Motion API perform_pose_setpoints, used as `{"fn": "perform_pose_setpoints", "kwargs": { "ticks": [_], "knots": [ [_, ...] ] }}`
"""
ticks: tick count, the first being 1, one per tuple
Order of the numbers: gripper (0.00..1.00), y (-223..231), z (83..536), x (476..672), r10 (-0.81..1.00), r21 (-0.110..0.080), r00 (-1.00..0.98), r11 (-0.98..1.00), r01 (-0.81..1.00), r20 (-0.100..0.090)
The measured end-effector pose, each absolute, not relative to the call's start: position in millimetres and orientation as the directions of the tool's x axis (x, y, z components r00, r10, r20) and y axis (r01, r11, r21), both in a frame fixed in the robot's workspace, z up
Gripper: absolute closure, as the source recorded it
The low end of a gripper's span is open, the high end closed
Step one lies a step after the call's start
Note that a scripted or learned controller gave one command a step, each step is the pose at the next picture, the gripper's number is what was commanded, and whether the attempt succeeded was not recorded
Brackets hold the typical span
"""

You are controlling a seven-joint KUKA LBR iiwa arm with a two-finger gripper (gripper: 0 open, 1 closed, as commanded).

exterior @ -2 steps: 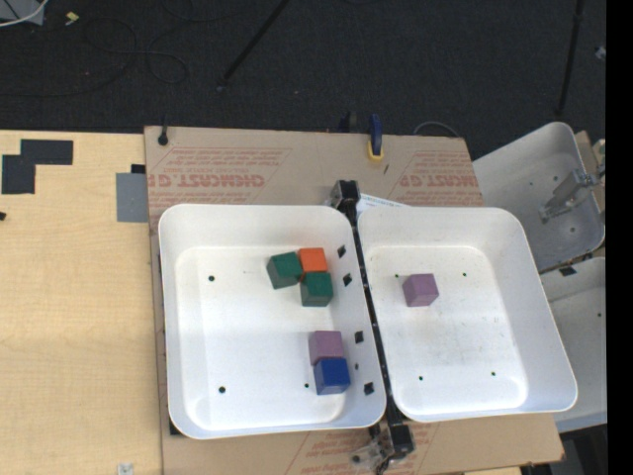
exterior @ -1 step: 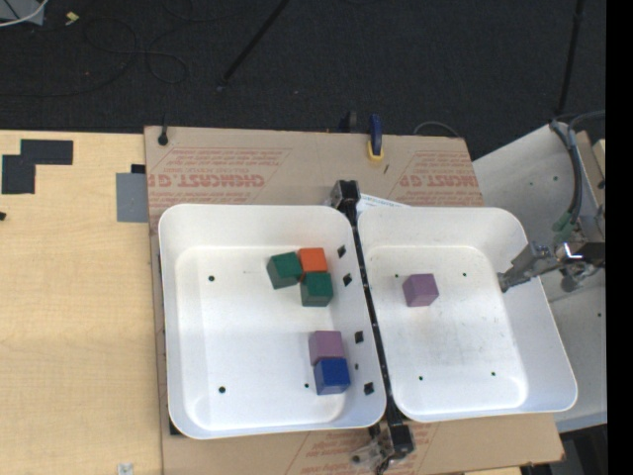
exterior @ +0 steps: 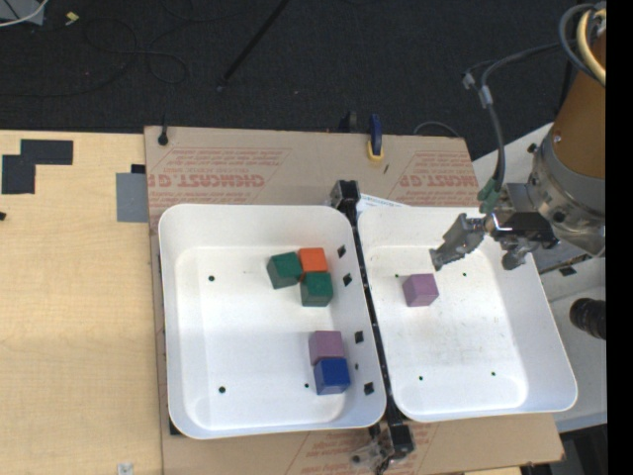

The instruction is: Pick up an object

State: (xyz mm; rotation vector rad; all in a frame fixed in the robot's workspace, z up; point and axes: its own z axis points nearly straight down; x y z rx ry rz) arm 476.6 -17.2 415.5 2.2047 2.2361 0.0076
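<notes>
- The arm (exterior: 579, 137) comes in from the right side of the table (exterior: 69, 295), grey with that orange bit up near the top right corner.
- The pincer (exterior: 457, 245) hangs over the right bin (exterior: 514, 384), close to its far edge. One dark finger (exterior: 450, 248) sticks out toward the left, but honestly I can't tell if it's wide or narrow from this angle, and nothing shows between its tips.
- A purple block (exterior: 420, 290) lies in the right bin, in the far left part, not far from the divider between the bins. It's just below and left of the pincer tip, not touching it as far as I can see.
- The left bin (exterior: 198, 384) has the rest: a dark green block (exterior: 284, 269), an orange block (exterior: 313, 259) and another green block (exterior: 316, 290) bunched up touching each other, toward the far right part of that bin.
- Nearer the front right corner of the left bin, a mauve block (exterior: 325, 345) and a blue block (exterior: 332, 375) lie pressed together, blue one closest to the front edge.
- Both bins rest on a sheet of cardboard (exterior: 257, 171) with red printing on it.
</notes>
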Motion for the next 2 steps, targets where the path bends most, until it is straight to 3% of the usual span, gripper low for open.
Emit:
{"fn": "perform_pose_setpoints", "kwargs": {
  "ticks": [1, 2],
  "knots": [
    [0.0, -145.7, 446.5, 478.6, 1.0, 0.002, 0.011, -0.011, 1.0, -0.004],
    [0.0, -76.3, 316.5, 479.2, 1.0, -0.016, -0.005, 0.005, 1.0, 0.004]
  ]
}}
